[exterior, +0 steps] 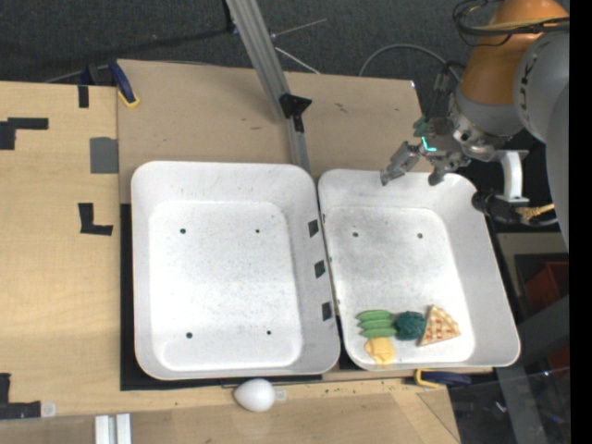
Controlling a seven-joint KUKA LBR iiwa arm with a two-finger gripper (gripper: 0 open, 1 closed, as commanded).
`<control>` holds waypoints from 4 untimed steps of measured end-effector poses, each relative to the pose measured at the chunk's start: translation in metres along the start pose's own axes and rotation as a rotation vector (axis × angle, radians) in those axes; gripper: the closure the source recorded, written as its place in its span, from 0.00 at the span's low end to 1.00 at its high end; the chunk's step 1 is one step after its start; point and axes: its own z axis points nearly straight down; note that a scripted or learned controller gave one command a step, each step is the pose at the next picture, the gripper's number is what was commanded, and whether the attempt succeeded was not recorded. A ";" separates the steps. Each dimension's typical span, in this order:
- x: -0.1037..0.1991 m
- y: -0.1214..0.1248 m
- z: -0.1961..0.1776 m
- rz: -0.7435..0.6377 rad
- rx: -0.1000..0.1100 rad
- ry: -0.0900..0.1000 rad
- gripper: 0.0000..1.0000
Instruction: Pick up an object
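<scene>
While your gripper hangs spread, holding nothing, at upper edge of right bin, toys lie lower right: green pods, pizza slice. Clustered pieces risk glancing, failed pinch.

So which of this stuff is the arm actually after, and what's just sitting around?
For the job:
- green toy
- dark teal toy
- yellow toy
- pizza-slice toy
- right bin holding them
- gripper, fingers spread above the bin's far rim

Lying about:
- left bin
- white egg-shaped thing on the bench
</scene>
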 end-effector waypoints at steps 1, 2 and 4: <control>0.000 0.001 -0.004 -0.001 -0.005 -0.002 0.00; 0.000 -0.005 0.060 -0.001 0.000 -0.002 0.00; -0.002 -0.006 0.126 -0.001 -0.003 -0.003 0.00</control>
